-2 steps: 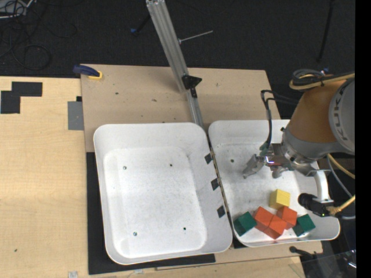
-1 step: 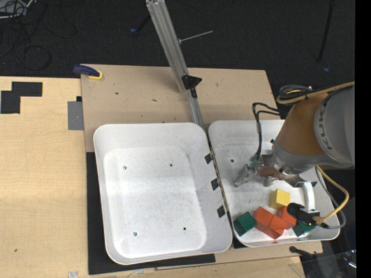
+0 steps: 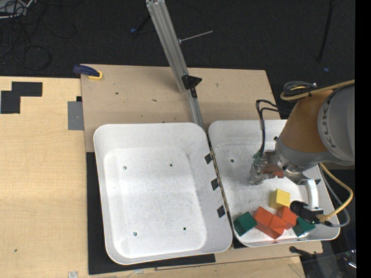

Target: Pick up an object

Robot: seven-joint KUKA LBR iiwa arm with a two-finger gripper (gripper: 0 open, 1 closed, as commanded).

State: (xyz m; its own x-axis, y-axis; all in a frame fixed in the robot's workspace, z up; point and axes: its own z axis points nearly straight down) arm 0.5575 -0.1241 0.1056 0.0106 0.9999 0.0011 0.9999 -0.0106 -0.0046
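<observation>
1. Gripper (image 3: pixel 259 172) low over the right bin (image 3: pixel 243 138) floor; finger state unreadable, can't tell.
2. Yellow block (image 3: pixel 282 198), orange blocks (image 3: pixel 272 220), green blocks (image 3: pixel 245 222) clustered at the bin's near corner, just beside the gripper.

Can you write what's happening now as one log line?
gripper: over right bin | blocks: yellow block, orange blocks, near corner | nothing held

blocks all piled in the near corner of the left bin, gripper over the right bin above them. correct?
Wrong bin for the blocks. In the camera view the yellow block, red blocks and green blocks sit in the near corner of the right bin, not the left bin. The gripper is over the right bin, above them in the view.
</observation>
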